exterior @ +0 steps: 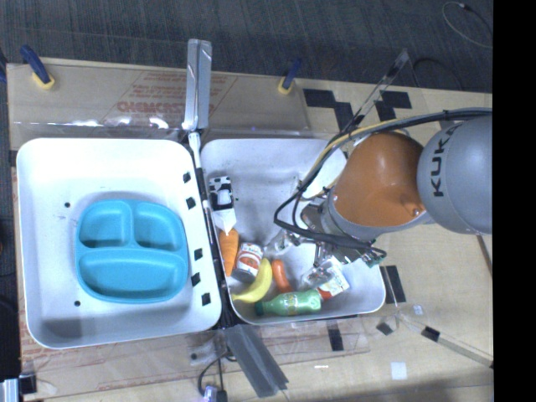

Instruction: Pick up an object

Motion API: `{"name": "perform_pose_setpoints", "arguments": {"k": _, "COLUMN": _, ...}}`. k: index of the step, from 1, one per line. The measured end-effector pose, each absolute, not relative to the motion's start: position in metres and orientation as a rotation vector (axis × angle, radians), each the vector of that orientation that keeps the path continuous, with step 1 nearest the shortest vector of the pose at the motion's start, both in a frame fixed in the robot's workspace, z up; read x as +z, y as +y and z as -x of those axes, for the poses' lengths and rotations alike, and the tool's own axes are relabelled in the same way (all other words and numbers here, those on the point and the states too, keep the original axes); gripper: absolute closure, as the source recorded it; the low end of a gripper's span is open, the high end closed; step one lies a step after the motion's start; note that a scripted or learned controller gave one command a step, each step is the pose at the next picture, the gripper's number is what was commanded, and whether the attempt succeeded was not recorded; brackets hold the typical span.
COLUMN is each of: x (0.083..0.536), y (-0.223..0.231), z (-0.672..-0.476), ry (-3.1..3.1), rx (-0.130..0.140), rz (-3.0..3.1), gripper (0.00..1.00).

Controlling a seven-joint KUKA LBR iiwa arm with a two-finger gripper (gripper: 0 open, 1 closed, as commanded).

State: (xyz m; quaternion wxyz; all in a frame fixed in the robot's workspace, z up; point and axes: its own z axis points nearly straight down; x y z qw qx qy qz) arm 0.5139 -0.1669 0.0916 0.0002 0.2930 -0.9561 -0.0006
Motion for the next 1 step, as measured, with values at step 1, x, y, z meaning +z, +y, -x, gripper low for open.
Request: {"name": "perform_pose_setpoints", "arguments": {"k": 1, "x": 0.1029, "y": -0.1651, "z": -0.5168, "ry": -3.006, "rx": 0.002, "rz": -0.930, "gripper": 1.00}}
